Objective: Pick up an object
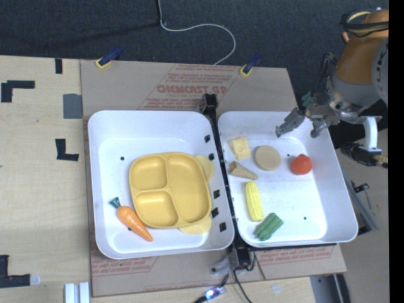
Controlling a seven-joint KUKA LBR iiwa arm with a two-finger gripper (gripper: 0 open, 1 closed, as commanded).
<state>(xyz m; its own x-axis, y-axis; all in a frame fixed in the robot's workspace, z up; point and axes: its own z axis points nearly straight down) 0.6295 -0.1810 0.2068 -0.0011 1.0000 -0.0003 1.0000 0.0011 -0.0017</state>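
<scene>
1. The right bin (334, 194) holds the loose pieces on offer. Taking the round tan cookie (267, 157) near its middle as the landmark: a red tomato (301, 164) lies just to the cookie's right, apart from it.
2. A yellow cheese cube (240, 148) sits just left of the cookie, and a small tan wedge (240, 169) lies below and left of it.
3. A corn cob (254, 201) lies below the cookie, slightly to the left, with a green vegetable piece (268, 226) farther down near the bin's front wall.
4. The gripper (303, 124) hangs above and right of the cookie, over the bin's upper edge. Its two fingers are spread apart with nothing between them.
5. Well left of the cookie, the left bin (101, 169) holds a yellow divided plate (169, 189). An orange carrot (132, 222) lies touching the plate's lower left rim.
</scene>
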